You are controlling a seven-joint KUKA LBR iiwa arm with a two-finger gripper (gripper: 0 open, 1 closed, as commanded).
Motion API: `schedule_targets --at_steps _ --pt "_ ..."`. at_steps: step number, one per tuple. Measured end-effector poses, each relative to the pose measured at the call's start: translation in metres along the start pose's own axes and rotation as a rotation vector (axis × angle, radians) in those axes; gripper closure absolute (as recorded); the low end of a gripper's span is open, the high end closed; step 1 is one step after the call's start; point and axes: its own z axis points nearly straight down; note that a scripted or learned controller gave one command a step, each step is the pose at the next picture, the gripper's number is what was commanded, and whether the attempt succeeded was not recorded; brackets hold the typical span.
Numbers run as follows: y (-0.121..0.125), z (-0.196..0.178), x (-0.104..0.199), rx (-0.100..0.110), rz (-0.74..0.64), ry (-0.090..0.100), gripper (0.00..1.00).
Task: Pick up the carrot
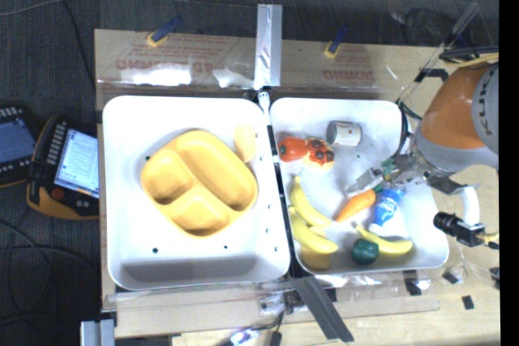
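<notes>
The orange carrot [355, 206] lies at a slant in the right bin [420, 252], its upper end pointing right toward a blue and white bottle [386, 207]. My gripper [379, 173] hangs just above and to the right of the carrot's upper end, low over the bin's middle. The grey arm with its orange band [454, 121] comes in from the right edge behind it. From this angle the gripper looks close to both carrot and bottle, and nothing can be seen held in it.
Yellow bananas [311, 223] lie left of the carrot, another banana [389, 244] and a dark green vegetable [365, 252] below it. A red and orange toy [306, 150] and a silver can [345, 133] sit at the bin's back. The left bin [130, 255] holds a yellow divided plate [199, 181].
</notes>
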Motion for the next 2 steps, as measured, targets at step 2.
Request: schedule_targets --at_steps 2 --pt "-0.031 -0.022 0.071 0.001 -0.122 0.001 0.00"
